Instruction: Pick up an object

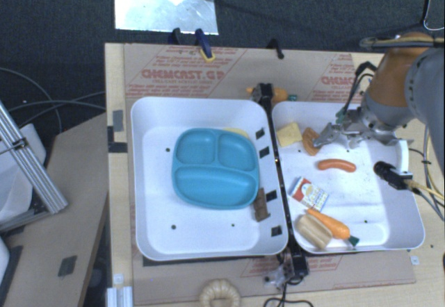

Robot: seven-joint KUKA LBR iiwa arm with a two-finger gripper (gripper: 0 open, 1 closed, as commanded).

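"So, from the left: what is in the first bin?"

"The left bin holds a blue plate with three sections, lying flat near the middle. A yellow bit peeks out from behind the plate's far edge. A brown lump lies just beside its near right corner, by the bin's right wall."

"And outside the bins?"

"A pale ring lies on the bench in front of the left bin. An orange thing sits past the far end of the seam between the two bins."

"Then the right bin?"

"In the right bin a pale wedge lies at the far left, with a tan piece just beside it. Nearer the front is a small card with red on it. A bun and a carrot lie side by side at the near wall, the carrot's green end pointing right. A sausage lies near the middle, apart from the rest."

"Where is the gripper?"

"The gripper is low over the far part of the right bin, pointing left, its tip right at the tan piece. The arm comes in from the right behind it."

"Wide or narrow?"

"I cannot tell; it is too small and blurred. Whether it grips the tan piece, I cannot tell either."
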